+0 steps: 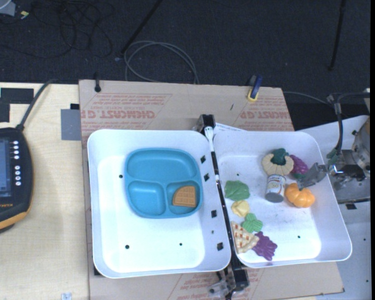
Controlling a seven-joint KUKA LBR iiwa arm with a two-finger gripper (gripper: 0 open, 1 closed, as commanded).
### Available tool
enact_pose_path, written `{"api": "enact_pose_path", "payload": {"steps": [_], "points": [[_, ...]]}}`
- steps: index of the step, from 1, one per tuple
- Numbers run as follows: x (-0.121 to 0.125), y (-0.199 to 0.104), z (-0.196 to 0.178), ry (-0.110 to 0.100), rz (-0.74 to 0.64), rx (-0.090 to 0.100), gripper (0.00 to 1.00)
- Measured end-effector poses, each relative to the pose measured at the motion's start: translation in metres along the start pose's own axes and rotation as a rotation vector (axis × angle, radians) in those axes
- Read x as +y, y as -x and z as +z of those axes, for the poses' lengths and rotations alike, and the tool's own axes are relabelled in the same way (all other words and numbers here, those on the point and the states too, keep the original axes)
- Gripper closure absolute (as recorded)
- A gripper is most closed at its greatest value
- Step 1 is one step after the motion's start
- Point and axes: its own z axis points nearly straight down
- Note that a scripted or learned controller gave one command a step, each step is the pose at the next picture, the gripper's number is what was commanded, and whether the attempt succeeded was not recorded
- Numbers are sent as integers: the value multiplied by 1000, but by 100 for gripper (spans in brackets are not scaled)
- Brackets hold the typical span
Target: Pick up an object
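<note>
At the right edge of the right bin [328, 230] the gripper [312, 175] hangs low, just beside the orange toy fruit [299, 196]; whether its jaws are apart or together I cannot tell. Its arm [356, 161] reaches from the right.

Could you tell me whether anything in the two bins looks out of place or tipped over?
The small can in the right bin lies tipped among the toy foods. Nothing looks spilled or damaged.
</note>
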Motion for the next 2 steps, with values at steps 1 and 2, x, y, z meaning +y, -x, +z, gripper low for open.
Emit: {"api": "enact_pose_path", "payload": {"steps": [1,2], "points": [[0,-36,166,-10,-2,5,0],[39,11,137,2,0,-2,0]]}}
